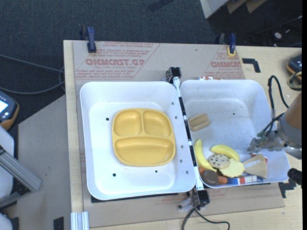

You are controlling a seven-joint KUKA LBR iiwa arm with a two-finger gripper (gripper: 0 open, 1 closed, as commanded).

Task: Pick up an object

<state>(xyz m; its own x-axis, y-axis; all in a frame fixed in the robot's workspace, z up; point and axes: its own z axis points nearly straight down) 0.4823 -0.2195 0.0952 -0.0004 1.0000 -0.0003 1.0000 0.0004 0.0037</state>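
My gripper [260,146] hangs low over the right side of the right bin [230,92], just above a tan wedge [257,166]. The grey arm [293,128] comes in from the right edge. Left of the gripper lies a pile: a yellow banana [201,155], a second yellow banana piece [225,150], a chocolate-chip cookie [219,161] and a pale yellow round piece [234,168]. A tan block [199,122] lies apart, nearer the bin's left wall. Nothing shows between the gripper's tips.
The left bin [96,128] holds a yellow divided plate [143,137]. At the right bin's front edge lie a brown piece [210,177], a small orange piece [222,179] and a white tube with red and blue print [243,179]. Blue clamps [89,36] grip the board's far edge.
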